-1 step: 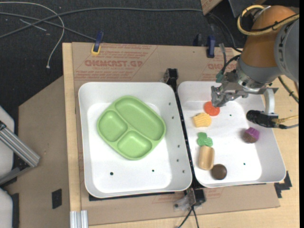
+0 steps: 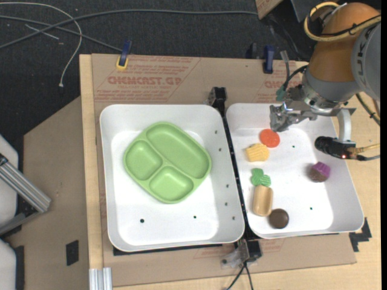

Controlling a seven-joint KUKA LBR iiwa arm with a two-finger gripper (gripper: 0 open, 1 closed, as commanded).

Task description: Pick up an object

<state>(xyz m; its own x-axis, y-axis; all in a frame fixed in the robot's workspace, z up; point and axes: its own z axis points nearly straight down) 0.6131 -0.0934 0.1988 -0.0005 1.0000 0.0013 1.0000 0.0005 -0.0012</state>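
Gripper point(image 2: 279, 121) low in right bin point(image 2: 338, 219), just above orange round piece point(image 2: 270, 139); finger state impossible to tell; yellow corn point(image 2: 257, 153) beside

Both bins point(image 2: 121, 222) are smooth white plastic with a slight gloss. The green tray point(image 2: 167, 161) is matt plastic. The bench board point(image 2: 91, 162) is matt brown cardboard. At 1 o'clock, the arm's orange band point(image 2: 338, 47) looks glossy and smooth.

Dark carpet floor point(image 2: 181, 17), loose cables point(image 2: 42, 17), cardboard-covered bench point(image 2: 157, 77)
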